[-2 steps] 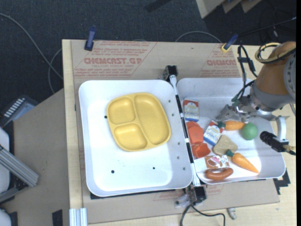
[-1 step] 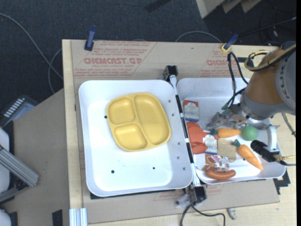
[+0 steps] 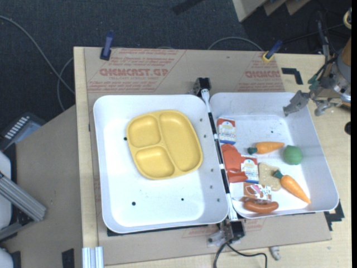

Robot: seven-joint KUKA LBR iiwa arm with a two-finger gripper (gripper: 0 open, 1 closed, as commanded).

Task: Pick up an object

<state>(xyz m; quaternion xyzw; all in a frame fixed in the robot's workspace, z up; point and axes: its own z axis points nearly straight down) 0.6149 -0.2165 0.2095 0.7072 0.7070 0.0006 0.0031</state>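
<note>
Gripper (image 3: 306, 100): above right bin's (image 3: 321, 166) far right corner, nothing held; open or closed, cannot tell
Green ball (image 3: 292, 154): inside right bin, near two carrots (image 3: 267, 147)
Yellow tray (image 3: 163, 143): left of right bin

Single fixed camera above, looking down at a slant from the near side; two shallow white plastic bins (image 3: 111, 166) mid-frame, dark carpeted floor (image 3: 50, 15) beyond.

Cut off by the right edge: most of the arm (image 3: 341, 77), leaving just the wrist in sight. Too small to read: print on the packets (image 3: 227, 130) (red and white). Partly covered by neighbours: tan piece (image 3: 268, 175) among the carrots.
</note>
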